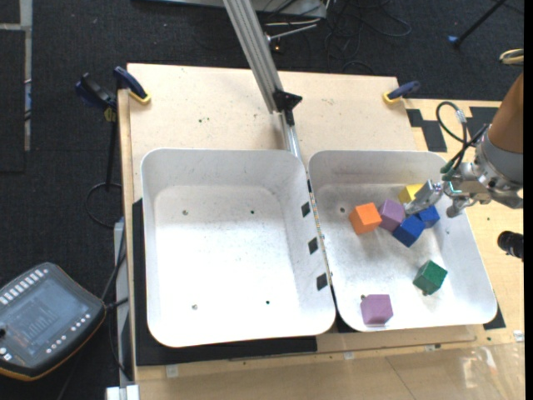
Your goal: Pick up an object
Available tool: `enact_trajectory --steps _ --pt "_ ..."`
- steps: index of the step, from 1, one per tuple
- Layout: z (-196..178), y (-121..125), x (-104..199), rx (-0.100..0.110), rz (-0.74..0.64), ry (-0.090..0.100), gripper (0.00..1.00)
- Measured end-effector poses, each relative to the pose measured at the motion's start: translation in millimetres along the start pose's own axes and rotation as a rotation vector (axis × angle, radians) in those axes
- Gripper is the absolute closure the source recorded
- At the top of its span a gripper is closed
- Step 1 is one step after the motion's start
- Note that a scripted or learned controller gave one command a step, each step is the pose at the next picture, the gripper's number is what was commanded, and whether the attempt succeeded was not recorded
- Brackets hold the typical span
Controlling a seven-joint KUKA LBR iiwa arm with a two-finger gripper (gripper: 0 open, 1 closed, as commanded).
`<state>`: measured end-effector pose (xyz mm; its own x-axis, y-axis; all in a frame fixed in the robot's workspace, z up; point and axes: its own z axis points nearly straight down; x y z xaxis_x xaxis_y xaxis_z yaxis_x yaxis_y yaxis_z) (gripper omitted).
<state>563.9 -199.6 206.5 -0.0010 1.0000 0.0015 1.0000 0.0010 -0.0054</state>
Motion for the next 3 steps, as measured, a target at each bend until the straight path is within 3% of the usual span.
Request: enact_trajectory --steps 1,2,3 --pt "-3 1 0 -0.005 -0.001 -0.002 0.0" --pt "57 7 6 0.0 -0.002 0.0 0.0" --pt "83 12 4 -0.025 0.001 -0.01 0.0"
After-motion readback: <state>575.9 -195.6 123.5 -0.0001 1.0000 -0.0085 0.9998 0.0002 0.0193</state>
